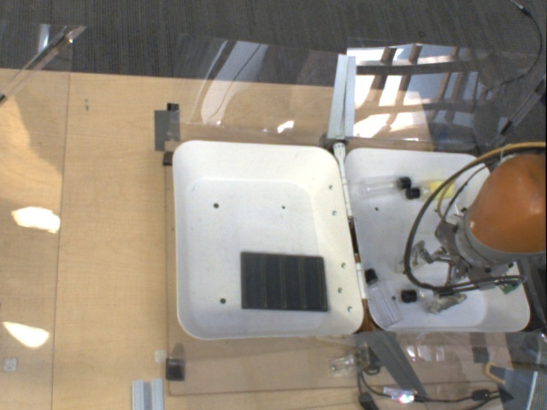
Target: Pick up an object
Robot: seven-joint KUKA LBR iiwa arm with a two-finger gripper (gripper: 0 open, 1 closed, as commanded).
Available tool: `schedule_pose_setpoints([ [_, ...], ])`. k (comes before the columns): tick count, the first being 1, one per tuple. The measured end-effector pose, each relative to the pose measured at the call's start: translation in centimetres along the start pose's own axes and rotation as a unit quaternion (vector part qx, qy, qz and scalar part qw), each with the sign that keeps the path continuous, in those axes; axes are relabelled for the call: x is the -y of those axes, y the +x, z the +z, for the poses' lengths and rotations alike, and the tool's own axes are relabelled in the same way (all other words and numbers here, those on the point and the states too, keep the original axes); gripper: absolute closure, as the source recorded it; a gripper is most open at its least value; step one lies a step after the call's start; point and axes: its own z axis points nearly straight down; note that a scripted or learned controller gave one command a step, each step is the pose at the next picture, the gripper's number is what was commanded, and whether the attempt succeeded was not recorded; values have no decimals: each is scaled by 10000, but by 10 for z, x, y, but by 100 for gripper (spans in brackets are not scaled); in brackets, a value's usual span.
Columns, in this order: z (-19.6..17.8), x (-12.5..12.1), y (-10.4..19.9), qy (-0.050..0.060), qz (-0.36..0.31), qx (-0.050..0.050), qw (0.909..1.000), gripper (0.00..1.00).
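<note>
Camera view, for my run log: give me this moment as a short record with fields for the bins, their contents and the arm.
left bin: shallow white plastic bin
left bin contents: flat black ribbed rectangular pad, lying toward the near right of the floor
right bin: shallow white plastic bin
right bin contents: small dark pieces and a yellow item near the far wall, too small to identify
arm: grey arm with orange band, reaching over the right bin
pincer: hidden among cables, state cannot be told
</note>
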Motion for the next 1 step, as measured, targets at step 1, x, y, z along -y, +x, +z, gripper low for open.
schedule_pose_setpoints([
  [1,1,47,12,-15,83,-33,10000,0],
])
